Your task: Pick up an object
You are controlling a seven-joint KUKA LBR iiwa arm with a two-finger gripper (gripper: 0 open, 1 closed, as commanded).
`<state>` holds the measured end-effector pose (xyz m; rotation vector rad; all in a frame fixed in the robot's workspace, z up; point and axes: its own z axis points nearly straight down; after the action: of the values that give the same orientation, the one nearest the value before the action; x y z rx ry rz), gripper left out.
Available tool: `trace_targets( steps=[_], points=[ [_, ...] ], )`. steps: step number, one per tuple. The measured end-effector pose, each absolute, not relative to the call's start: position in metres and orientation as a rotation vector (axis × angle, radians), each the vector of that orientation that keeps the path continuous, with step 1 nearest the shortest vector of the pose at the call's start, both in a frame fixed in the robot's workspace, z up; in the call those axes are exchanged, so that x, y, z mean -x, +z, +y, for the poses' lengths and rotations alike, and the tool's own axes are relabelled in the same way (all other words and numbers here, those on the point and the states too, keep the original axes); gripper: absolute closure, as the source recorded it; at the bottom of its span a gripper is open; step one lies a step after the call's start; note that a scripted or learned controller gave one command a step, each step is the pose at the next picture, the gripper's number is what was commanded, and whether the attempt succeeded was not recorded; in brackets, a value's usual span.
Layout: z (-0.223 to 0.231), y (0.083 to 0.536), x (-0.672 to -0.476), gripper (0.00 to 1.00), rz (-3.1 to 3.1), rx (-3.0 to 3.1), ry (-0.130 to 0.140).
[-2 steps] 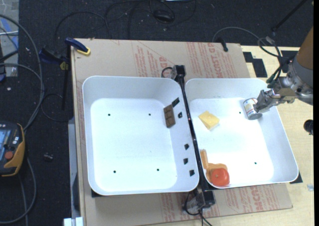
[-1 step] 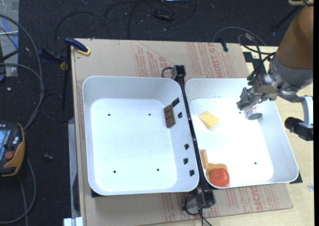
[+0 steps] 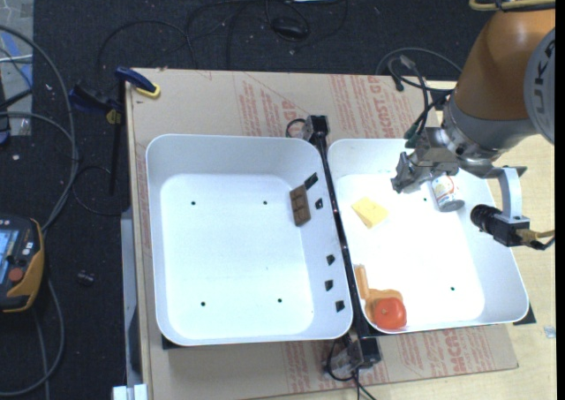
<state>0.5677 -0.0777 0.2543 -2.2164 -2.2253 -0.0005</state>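
Camera view, looking down at a slant. Two shallow white bins sit side by side on a cardboard-covered bench (image 3: 229, 94).

Left bin (image 3: 177, 160): one item, a small brown block (image 3: 300, 207) near its right wall, lying on the sloped side. A short dark strip (image 3: 310, 183) lies just above it, close to the same wall.

Right bin (image 3: 503, 301): a yellow wedge-shaped piece (image 3: 370, 211) lies toward the upper left of the floor. A red round object (image 3: 387, 312) sits in the near left corner, touching an orange stick-like piece (image 3: 362, 281) that runs along the left wall. A small white cylinder with red markings (image 3: 446, 194) lies on its side in the upper middle of the bin.

The arm reaches in from the right, orange band above the wrist. The gripper (image 3: 408, 179) hangs over the upper part of the right bin. Its dark fingers (image 3: 403, 176) point down and to the left. Cannot tell how far apart they stand; nothing is seen between them.

The white cylinder lies just beside the fingers, on their right and slightly lower in the frame, partly under the wrist body. The yellow wedge lies near, to the lower left of the fingertips, apart from them. The red object is well apart.

A black clamp-like part (image 3: 494, 223) hangs from the arm over the bin's right side.
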Motion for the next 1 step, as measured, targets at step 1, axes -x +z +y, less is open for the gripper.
trace_targets(
  steps=[1],
  points=[
    [-0.036, 0.2426, -0.5827, 1.0, -2.225, 2.216, 0.0]
  ],
)
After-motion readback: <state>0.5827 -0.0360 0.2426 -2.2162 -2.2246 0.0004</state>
